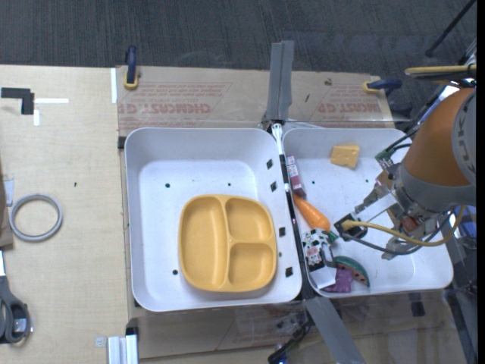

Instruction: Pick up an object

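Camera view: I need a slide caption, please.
KUKA arm over the right bin near a carrot and cheese wedge; yellow divided plate in the left bin.

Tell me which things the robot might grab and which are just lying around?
For the job:
yellow divided plate
orange carrot
yellow cheese-like block
black-and-white toy
purple piece

Just lying about:
grey tape roll
scissors
blue-and-orange clamp

Left bin point(151, 203): one yellow divided plate point(227, 243), centre. Right bin point(356, 184): yellow block point(345, 155) near far edge; orange carrot point(312, 212) along left wall; green piece point(355, 267) and purple piece point(342, 281) touching, near left corner. Arm point(443, 150) above its right side.
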### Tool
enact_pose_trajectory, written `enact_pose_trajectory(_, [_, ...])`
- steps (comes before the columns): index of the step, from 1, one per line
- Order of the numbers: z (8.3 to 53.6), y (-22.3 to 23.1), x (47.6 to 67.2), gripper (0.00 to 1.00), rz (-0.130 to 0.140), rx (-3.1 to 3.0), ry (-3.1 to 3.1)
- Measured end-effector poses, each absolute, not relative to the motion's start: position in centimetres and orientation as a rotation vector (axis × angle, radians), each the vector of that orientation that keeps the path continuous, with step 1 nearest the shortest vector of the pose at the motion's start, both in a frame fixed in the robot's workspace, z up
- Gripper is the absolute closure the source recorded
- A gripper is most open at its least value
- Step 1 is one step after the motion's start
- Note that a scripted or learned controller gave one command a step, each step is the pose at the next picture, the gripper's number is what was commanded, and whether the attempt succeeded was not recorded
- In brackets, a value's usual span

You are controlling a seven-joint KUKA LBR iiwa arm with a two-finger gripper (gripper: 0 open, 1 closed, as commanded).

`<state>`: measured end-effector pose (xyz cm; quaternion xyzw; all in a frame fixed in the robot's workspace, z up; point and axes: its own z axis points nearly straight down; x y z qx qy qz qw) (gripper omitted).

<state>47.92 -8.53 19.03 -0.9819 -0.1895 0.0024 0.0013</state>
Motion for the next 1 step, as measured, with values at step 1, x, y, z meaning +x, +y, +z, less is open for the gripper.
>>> enact_pose_trajectory(1, [19.0, -6.36, 56.63, 0.0, 0.009, -3.104, -0.481])
